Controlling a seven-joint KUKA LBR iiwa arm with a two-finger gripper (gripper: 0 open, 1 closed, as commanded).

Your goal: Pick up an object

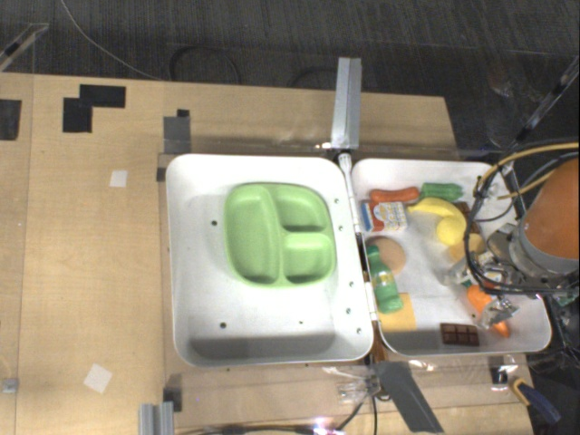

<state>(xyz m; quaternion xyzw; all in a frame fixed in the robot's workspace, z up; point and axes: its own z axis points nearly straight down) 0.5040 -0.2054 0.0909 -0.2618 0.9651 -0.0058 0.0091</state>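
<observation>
The right bin (426, 341) holds several toy foods: a yellow banana (441, 221), a red sausage (394, 195), a green piece (441, 189), a small carton (388, 214), a brown egg-shaped item (390, 255), a green bottle (383, 282), a yellow slab (400, 314) and a brown chocolate bar (459, 334). My gripper (494, 308) hangs low over the bin's right side, right at an orange piece (477, 298) that shows on both sides of it. The arm's wrist and cables hide what lies under them.
The left bin (195, 333) holds a green divided plate (278, 234). A metal post (346, 107) stands behind the seam between the bins. The arm's orange band (555, 214) and cables cover the right bin's right edge.
</observation>
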